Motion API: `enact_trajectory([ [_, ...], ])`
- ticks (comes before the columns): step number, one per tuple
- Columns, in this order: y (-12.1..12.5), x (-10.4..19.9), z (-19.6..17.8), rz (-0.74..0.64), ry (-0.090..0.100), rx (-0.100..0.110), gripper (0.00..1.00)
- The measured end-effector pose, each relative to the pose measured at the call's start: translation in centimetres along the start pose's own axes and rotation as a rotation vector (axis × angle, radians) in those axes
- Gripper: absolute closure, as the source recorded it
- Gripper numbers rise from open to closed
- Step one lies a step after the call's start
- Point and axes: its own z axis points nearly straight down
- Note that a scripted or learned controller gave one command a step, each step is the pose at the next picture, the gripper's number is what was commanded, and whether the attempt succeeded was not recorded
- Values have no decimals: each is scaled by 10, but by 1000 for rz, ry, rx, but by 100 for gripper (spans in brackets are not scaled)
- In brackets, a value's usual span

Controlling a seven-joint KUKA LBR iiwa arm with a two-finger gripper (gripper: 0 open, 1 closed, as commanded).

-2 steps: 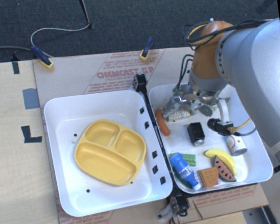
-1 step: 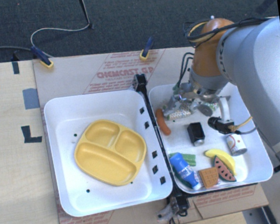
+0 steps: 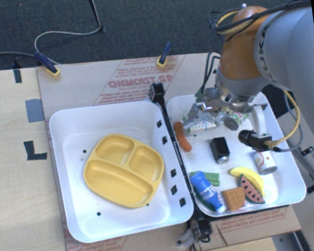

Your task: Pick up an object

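Plainly, the arm (image 3: pixel 262 49) reaches in from the right and its gripper (image 3: pixel 215 108) hangs low over the rear of the right bin (image 3: pixel 296 189). I cannot tell how the gripper stands or whether it has anything in it; the wrist hides that part.

My guess is that the risk lies in the crowding under the gripper. A patterned wrapper (image 3: pixel 202 124) and a small grey-green piece (image 3: pixel 232 119) lie right beneath it, with an orange carrot (image 3: pixel 181 136) near the bin's left wall. A descent here could push one thing against another, catch two at once, or close on nothing. The wrapper looks thin and crumpled, so it may slip free. The wall between the bins is close too, and could spoil a grasp at the carrot.

Any of these could be the thing to pick up, all in the right bin: a black block (image 3: pixel 220 149) in the middle, a small can (image 3: pixel 265 162) to the right, a banana (image 3: pixel 249 176) and watermelon slice (image 3: pixel 252 190) at front right, a cracker (image 3: pixel 234 198) and a blue bottle (image 3: pixel 205 190) at front left.

Over in the left bin (image 3: pixel 72 180) lies a yellow divided plate (image 3: pixel 124 170), alone. Both bins sit on the worktop (image 3: pixel 13 171).
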Motion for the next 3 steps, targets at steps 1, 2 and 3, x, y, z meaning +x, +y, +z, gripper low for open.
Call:
enact_trajectory([
  [1, 23, 52, -57, 0, 0, 0, 100],
  [2, 14, 52, -79, 1, -1, 1, 100],
  [3, -29, 18, -85, 2, -2, 1, 100],
])
